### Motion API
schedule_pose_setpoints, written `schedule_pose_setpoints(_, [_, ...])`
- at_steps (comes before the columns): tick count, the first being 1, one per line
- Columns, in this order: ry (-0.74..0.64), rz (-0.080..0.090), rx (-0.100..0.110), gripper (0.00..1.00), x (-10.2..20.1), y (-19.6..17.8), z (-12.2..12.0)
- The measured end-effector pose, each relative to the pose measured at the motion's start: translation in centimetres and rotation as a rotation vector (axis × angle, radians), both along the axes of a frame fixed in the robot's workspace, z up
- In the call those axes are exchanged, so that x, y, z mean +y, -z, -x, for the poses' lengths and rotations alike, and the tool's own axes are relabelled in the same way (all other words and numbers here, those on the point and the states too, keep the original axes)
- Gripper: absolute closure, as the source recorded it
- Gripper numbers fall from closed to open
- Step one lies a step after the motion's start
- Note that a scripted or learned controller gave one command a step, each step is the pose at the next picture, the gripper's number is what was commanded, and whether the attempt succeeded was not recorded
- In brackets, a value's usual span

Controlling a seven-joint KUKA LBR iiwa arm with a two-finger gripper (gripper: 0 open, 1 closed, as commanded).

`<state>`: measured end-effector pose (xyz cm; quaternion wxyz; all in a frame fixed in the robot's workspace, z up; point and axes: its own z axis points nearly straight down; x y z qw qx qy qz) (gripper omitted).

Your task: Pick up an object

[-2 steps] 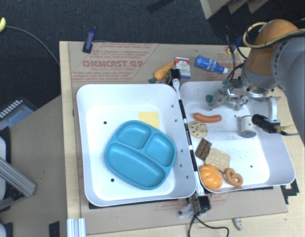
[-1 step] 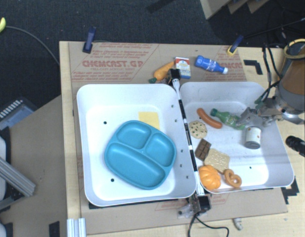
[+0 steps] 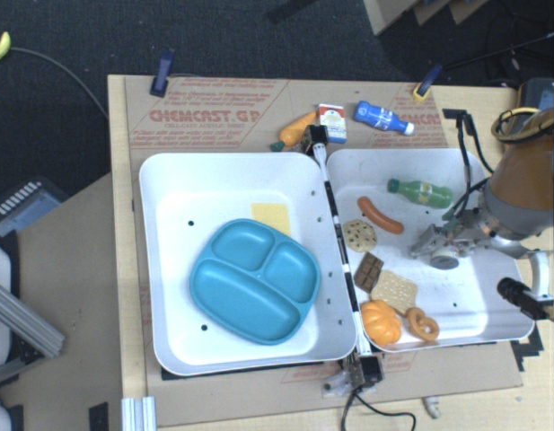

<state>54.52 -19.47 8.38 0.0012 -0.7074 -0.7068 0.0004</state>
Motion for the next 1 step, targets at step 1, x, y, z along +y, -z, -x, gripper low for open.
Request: schedule_pose_setpoints(1, [0.0,0.001,-0.004,1.0,-0.02,-1.08,-0.11])
